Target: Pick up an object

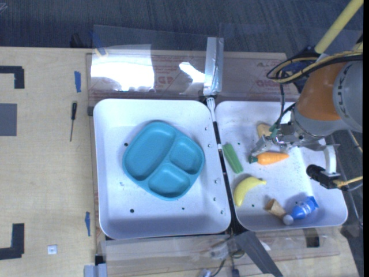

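The gripper (271, 146) hangs right over the carrot (272, 158) — probably its target — though its grasp I cannot tell.

Divided plate (164, 160) in left bin (109, 212), right bin (334, 212) holding carrot (272, 158), banana (247, 187), bottle (304, 208)

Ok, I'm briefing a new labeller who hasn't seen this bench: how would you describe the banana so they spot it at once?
Find the right-hand white bin. Near its left wall, below the green stick, lies the banana. It is the only yellow, curved piece there; the carrot above it is orange and straight.
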{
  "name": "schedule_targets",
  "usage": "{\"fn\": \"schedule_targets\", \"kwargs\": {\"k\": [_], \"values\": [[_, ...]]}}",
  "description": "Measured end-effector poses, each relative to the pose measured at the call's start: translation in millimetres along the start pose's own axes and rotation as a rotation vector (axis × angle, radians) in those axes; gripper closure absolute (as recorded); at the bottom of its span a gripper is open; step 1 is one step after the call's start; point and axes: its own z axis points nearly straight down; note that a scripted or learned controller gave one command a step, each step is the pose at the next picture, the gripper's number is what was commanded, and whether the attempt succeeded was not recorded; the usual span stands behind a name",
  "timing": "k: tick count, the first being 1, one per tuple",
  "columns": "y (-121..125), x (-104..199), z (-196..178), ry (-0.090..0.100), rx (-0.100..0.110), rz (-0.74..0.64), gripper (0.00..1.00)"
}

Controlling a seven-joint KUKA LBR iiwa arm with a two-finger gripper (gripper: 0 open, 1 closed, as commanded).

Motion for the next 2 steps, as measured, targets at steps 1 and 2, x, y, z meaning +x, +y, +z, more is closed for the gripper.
{"fn": "schedule_targets", "kwargs": {"k": [1, 2], "values": [[-65.0, 20.1, -1.0, 0.001, -0.003, 0.011, 0.0], [-78.3, -1.0, -1.0, 0.001, -0.003, -0.002, 0.0]]}}
